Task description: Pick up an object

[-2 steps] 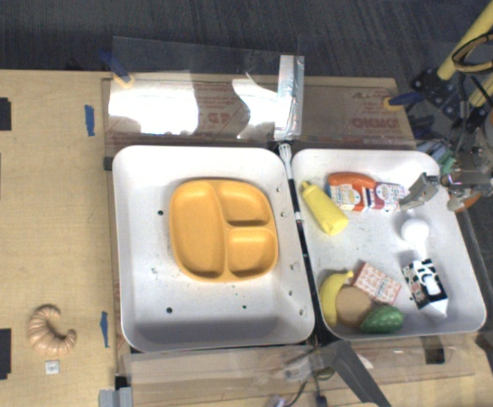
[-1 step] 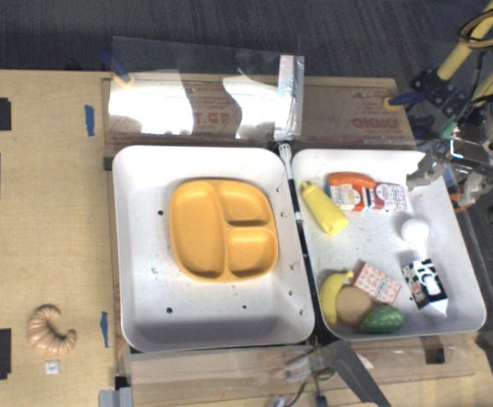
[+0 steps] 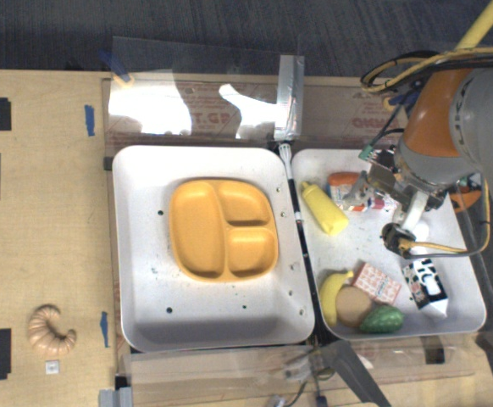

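The right bin [image 3: 477, 310] holds a yellow tube-shaped item [image 3: 324, 208] at its upper left and a red and white packet [image 3: 343, 184] beside it. My gripper [image 3: 372, 186] hangs low over the bin's upper middle, right next to that packet. Nothing can be seen held in it. A pink patterned card [image 3: 379, 284] lies lower down, and a black and white box [image 3: 425, 282] rests by the right wall. At the front sit a yellow fruit [image 3: 333, 290], a brown round one [image 3: 354, 307] and a green one [image 3: 384, 320].
The left bin [image 3: 136, 227] holds an orange divided plate [image 3: 224, 229]. A tan croissant-shaped toy [image 3: 52, 329] lies on the bench at the far left. A clear plastic sheet [image 3: 196, 100] stands behind the bins.
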`<move>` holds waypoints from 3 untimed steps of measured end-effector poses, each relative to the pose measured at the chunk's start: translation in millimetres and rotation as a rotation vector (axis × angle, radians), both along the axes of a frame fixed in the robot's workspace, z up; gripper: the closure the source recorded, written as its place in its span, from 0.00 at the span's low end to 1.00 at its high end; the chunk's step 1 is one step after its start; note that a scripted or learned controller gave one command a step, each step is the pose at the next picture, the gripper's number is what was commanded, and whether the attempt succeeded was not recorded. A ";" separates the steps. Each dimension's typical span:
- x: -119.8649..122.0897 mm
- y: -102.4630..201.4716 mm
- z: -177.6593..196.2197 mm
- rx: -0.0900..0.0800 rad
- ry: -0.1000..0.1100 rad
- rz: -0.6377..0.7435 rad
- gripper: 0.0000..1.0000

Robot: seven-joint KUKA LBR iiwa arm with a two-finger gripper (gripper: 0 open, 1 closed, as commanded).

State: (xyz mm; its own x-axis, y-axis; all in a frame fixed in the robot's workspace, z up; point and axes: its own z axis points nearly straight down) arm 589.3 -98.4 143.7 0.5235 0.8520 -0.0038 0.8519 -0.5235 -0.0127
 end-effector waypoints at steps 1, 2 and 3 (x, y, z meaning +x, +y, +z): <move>32.1 -13.6 -50.8 -0.001 -0.023 0.098 0.00; 69.0 -10.2 -54.8 0.010 0.033 -0.087 0.00; 65.8 -12.7 -46.2 0.007 0.046 -0.092 1.00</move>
State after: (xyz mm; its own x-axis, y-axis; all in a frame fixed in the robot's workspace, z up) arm 655.1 -111.1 97.5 0.5987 0.8006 -0.0245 0.7988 -0.5990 -0.0547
